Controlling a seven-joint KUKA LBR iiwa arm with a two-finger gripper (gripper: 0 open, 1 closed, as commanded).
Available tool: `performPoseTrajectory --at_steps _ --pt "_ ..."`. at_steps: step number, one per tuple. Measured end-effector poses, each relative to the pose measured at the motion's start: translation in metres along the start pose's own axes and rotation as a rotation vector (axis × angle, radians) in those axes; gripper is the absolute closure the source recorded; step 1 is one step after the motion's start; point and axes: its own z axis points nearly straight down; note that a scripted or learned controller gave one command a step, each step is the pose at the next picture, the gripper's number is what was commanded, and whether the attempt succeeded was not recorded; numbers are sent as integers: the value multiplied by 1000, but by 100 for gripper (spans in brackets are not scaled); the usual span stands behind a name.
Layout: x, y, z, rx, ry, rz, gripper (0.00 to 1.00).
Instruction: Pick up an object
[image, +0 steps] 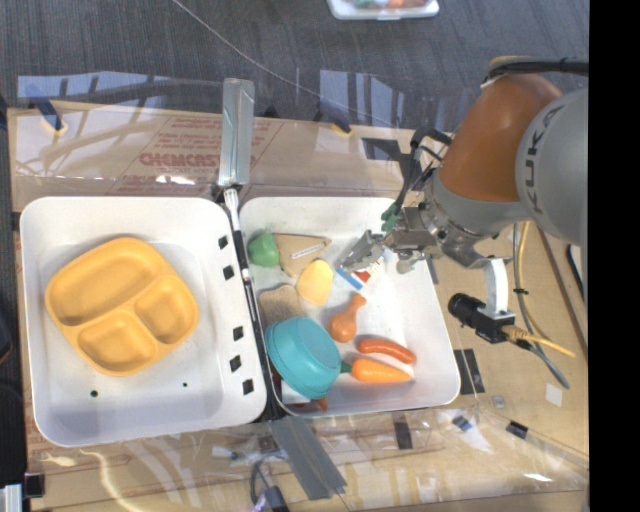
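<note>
My gripper (362, 254) hangs over the upper middle of the right bin (432, 330), open, with nothing between its fingers. Just below it lies a small red, white and blue item (359, 279). Left of it are a yellow lemon-shaped toy (314, 281) and a green toy (263, 249). An orange drumstick-shaped toy (346, 319), a red-orange sausage (386, 349) and an orange carrot (380, 371) lie toward the bin's front. A teal bowl (303, 356) sits at the front left.
A flat tan wedge (297, 246) lies at the back of the right bin. The left bin (45, 400) holds a yellow divided plate (121, 303). The divider (243, 290) between the bins carries black clips. The arm's cables and a black fitting (480, 314) hang over the right rim.
</note>
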Motion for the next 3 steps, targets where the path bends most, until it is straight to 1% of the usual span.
performPoseTrajectory --at_steps 1,2,3 --pt "-32 -2 155 -1 1 170 0" --pt "-33 -3 148 4 1 168 100" --pt "3 28 160 -6 0 279 100"
